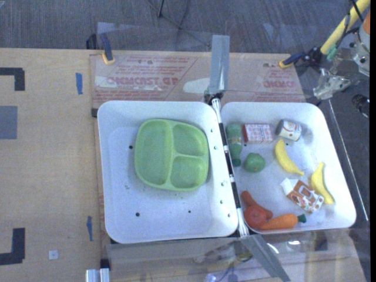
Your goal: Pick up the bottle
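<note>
The bottle [234, 142] is small and green. It lies along the left wall of the right bin [336, 157], close to the divider between the two bins. My gripper [330, 86] hangs beyond the right bin's far right corner, outside the bin and well away from the bottle, up and to its right. Nothing shows in the gripper. The arm's wrist [359, 46], with yellow cabling, sits at the view's upper right edge.
Beside the bottle lie a red and white box [258, 133] and a green lime [254, 162]. The same bin also holds a small carton [289, 130], two bananas [287, 158], a printed packet [305, 196], a carrot [282, 221] and a red vegetable [254, 214]. A green divided plate [172, 154] sits in the left bin [117, 216].
</note>
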`<action>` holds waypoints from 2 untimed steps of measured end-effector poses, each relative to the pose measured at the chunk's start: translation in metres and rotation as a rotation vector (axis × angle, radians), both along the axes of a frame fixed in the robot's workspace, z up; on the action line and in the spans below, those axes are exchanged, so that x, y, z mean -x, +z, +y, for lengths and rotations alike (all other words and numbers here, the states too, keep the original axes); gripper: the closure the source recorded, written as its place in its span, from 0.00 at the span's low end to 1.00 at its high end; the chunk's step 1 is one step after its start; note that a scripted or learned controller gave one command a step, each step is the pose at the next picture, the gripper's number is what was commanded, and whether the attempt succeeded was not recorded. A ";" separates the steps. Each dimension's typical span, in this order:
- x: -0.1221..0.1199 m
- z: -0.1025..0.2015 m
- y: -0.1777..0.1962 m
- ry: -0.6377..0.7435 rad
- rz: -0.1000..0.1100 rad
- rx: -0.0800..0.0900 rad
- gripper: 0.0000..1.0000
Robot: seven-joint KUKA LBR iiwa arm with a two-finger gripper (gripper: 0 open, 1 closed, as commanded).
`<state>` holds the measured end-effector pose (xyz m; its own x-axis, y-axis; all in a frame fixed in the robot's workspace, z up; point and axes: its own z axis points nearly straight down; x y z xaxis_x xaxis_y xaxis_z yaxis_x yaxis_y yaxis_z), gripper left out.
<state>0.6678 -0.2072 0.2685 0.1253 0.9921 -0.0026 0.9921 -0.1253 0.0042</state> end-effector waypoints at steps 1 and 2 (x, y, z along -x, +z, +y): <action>0.000 0.001 0.000 0.001 0.000 0.000 0.00; 0.059 0.060 -0.158 -0.019 0.003 -0.003 0.00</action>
